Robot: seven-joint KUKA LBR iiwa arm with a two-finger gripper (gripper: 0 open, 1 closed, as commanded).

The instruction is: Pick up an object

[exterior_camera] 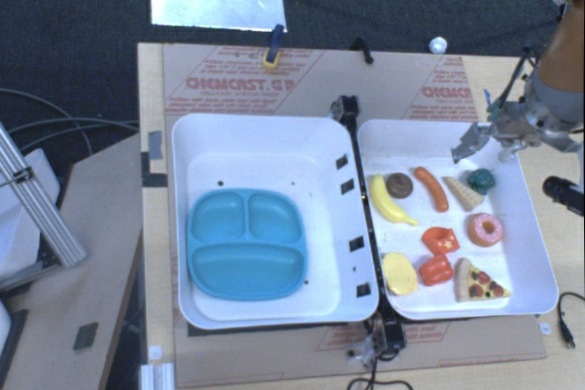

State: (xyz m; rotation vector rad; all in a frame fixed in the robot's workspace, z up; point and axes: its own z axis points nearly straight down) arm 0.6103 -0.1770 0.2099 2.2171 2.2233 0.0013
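Reading "CHEMCAST GP" in red, the cardboard sheet (pixel 239 78) covered the desk (pixel 101 196). The left bin (pixel 265 137) held a blue tray (pixel 245 244) with room around it. At right, the pincer (pixel 487 144) hung spread wide, holding nothing, just above the ice-cream cone (pixel 468 188).

The arm (pixel 559 68) reaches in from the right, its hand (pixel 484 142) hanging low.

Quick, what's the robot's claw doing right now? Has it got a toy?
Gripper: open, holding nothing, hanging above the back of the right bin, near the ice cream cone.
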